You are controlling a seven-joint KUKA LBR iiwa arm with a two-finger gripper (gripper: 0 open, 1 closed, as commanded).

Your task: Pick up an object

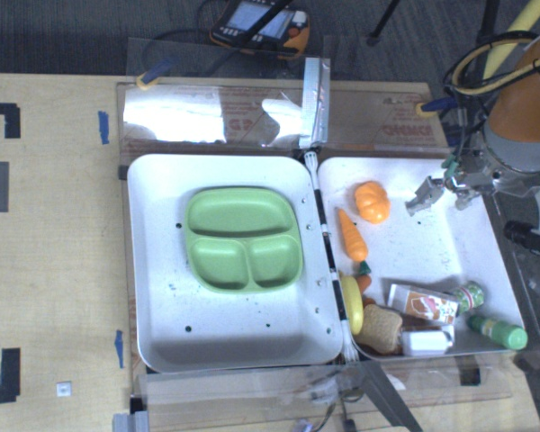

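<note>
Hovering by the right bin's (486, 232) far edge, the hand (441, 194) has bare floor below.

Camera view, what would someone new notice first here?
The green divided plate stands out, lying alone in the left bin. Next come the orange toy pumpkin and carrot in the right bin, with the gripper poised above that bin's upper right part.

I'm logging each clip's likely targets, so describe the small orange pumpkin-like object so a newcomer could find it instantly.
Start at the right-hand bin, the one without the green tray. In its upper left part lies the round orange pumpkin, just above the carrot. The carrot is the same colour but long and pointed, while the pumpkin is squat and ribbed.
</note>
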